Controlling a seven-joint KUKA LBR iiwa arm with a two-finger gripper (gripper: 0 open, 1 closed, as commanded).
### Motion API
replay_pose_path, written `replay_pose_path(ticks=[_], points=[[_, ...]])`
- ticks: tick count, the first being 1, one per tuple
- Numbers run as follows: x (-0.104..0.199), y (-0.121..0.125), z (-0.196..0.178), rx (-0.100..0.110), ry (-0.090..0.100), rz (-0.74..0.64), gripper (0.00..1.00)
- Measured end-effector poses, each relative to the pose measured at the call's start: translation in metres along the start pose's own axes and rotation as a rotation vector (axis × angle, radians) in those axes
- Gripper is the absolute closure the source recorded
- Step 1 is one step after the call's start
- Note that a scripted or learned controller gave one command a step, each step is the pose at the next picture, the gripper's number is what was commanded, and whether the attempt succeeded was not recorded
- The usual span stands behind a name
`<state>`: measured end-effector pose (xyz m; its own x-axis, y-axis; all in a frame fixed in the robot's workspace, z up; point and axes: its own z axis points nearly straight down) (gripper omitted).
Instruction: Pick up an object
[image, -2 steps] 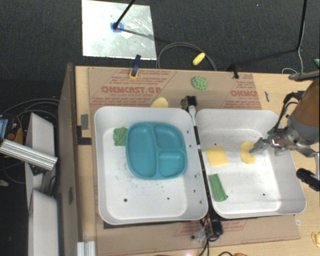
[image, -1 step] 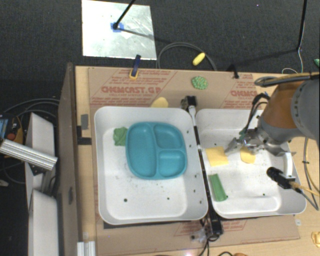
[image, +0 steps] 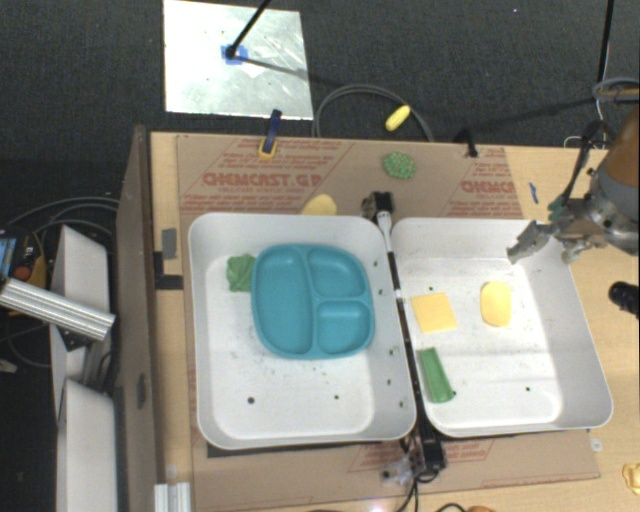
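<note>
The grey two-finger hand (image: 548, 236) hovers over the right white bin's (image: 575, 330) far right edge; whether it is apart or together I cannot tell. The yellow oval lump (image: 496, 303) lies nearer and left of it, long axis near-to-far.

The 1 arm (image: 622, 190) enters from the right edge of the camera view, its grey wrist held high in the upper right with a patch of orange just above it. Its pincer (image: 545, 242) points leftward and down, the 2 fingers (image: 524, 245) spread apart with nothing between them.
</note>
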<state>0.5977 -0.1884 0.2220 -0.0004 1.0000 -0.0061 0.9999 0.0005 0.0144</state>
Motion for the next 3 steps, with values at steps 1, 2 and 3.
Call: replay_pose_path(ticks=[1,2,3], points=[[-0.017,0.0,0.144,0.016,0.006,0.0,0.0],[0.014,-0.029,0.116,0.015,0.006,-0.002,0.0],[0.013,-0.027,0.106,0.009,0.005,-0.002,1.0]])
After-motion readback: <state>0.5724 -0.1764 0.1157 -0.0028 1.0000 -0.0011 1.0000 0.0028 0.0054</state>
